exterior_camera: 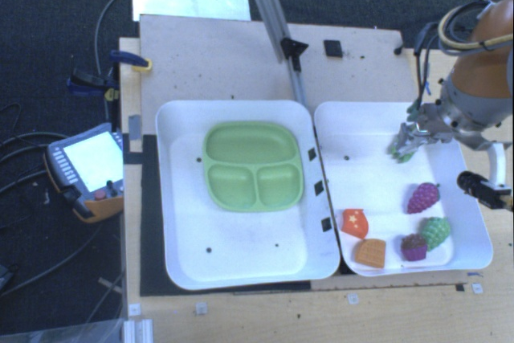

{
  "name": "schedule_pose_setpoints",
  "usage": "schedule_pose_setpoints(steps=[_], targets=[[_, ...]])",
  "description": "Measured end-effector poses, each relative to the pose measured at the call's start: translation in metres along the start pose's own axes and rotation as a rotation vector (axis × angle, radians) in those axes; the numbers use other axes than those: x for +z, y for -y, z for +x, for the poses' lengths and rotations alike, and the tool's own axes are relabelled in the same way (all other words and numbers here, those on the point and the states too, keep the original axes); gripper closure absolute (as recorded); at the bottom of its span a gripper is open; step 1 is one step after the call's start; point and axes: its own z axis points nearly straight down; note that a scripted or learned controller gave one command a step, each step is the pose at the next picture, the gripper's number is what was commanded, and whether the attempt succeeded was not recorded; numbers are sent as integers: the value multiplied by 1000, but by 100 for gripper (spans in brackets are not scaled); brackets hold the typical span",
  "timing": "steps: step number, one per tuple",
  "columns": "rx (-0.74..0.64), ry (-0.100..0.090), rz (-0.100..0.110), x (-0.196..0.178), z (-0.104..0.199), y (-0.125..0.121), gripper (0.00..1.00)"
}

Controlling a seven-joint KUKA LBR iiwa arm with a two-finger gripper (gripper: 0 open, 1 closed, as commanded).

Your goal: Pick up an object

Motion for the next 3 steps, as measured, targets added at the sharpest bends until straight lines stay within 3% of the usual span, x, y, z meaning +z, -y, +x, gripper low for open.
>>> schedule_pose_setpoints(steps=[3], targets=[[-5,-4,5,-1,153,-4,100]])
